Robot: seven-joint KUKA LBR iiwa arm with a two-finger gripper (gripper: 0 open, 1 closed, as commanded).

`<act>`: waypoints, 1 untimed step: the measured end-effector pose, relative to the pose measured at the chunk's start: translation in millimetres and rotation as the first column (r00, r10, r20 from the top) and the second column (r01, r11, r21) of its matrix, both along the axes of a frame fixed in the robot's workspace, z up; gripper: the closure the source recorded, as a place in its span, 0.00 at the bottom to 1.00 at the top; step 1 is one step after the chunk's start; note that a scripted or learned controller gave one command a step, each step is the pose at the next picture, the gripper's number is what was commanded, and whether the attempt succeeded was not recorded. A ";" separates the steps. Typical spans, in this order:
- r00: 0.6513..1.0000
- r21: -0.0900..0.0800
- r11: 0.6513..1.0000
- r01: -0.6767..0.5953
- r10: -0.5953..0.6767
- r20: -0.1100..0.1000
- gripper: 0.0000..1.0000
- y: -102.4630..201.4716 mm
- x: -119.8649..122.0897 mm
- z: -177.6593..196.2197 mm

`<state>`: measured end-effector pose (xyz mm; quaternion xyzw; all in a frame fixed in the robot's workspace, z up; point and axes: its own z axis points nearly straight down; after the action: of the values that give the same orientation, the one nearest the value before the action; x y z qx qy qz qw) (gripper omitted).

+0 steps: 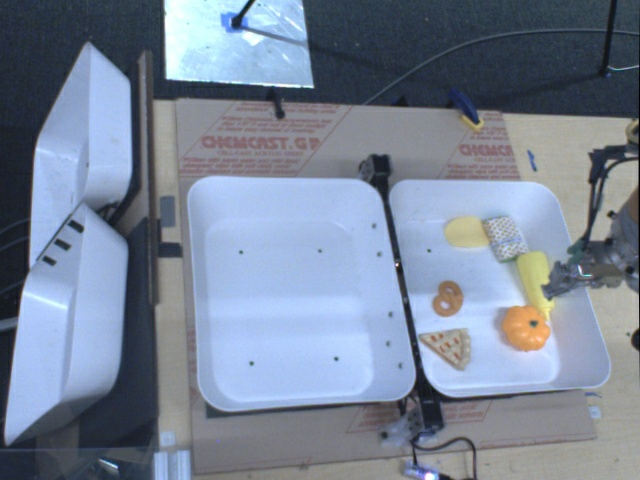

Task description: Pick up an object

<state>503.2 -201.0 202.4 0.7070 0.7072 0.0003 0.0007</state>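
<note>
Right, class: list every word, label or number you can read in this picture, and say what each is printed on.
"CHEMCAST GP": red print on the brown board under the bins, top left.
"CHEMCAST": same board, top right, partly cut off.
Smaller red print beside both: too blurred to read.
Patterned packet: nothing readable.

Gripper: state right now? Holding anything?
Gripper: at the right bin's right edge, by the yellow piece and above the orange pumpkin. Open or closed cannot be told; no grasp is visible.
</note>
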 end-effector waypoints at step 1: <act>1.000 0.000 1.000 -0.004 0.004 0.000 1.00 46.6 21.8 12.7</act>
<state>525.0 -154.3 215.0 0.7056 0.7086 0.0006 0.0006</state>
